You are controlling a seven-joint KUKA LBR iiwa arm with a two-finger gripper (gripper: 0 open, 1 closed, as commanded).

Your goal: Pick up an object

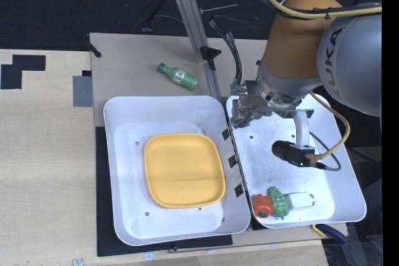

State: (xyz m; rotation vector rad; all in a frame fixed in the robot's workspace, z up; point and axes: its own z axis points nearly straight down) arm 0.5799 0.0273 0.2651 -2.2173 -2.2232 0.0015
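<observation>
Showing square yellow plate (184,169), glossy green bottle (177,76)

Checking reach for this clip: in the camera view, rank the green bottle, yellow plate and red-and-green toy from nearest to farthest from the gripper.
From the gripper, at the right bin's top-left corner:
1. Yellow plate, in the left bin.
2. Green bottle, on the bench behind the left bin; close to the plate's distance, hard to call.
3. Red-and-green toy, at the right bin's front.

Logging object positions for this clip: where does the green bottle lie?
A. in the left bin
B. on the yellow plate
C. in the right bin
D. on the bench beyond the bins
D: the bottle lies on the bench behind the left bin, outside both bins.
</observation>
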